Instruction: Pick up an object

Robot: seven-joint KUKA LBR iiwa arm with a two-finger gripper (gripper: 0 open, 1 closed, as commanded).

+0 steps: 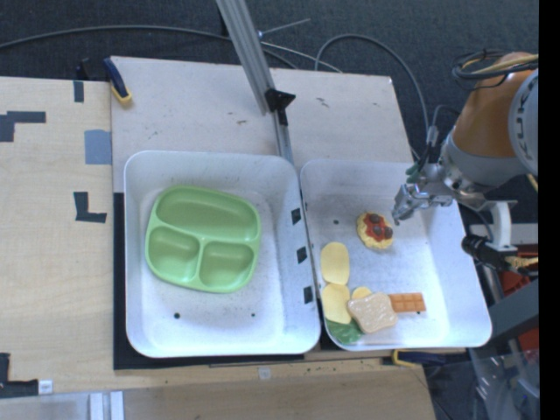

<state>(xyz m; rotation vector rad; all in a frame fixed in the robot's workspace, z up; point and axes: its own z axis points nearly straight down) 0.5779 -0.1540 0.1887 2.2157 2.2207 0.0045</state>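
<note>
One light, rigid toy pizza (pixel 376 230) lies just beside the end effector (pixel 402 210); grip its rim edges. Finger state: cannot tell.

The tool's (pixel 404 206) fingers look too small to tell apart.

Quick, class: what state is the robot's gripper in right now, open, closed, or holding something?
Gripper: cannot be told; it sits above the right bin, just right of the small pizza-like toy, with nothing visibly held.
</note>
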